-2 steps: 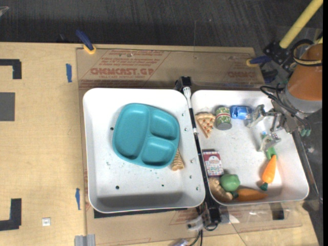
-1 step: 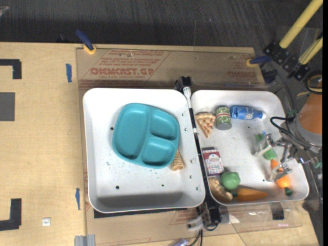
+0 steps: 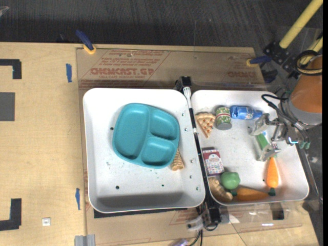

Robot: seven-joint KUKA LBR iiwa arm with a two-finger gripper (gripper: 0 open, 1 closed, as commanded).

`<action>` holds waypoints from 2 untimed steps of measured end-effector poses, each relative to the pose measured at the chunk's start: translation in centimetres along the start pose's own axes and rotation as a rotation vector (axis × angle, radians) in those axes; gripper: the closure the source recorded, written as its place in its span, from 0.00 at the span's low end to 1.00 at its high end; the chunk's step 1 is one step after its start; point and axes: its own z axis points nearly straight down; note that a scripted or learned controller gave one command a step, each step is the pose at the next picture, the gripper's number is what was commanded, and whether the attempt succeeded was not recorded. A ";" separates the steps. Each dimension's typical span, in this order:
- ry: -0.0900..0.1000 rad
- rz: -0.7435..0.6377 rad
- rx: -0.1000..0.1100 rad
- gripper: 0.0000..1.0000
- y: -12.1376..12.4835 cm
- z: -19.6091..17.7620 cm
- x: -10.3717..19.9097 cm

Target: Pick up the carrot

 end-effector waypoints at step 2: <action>-0.001 -0.301 -0.001 0.00 -0.2 -0.2 9.3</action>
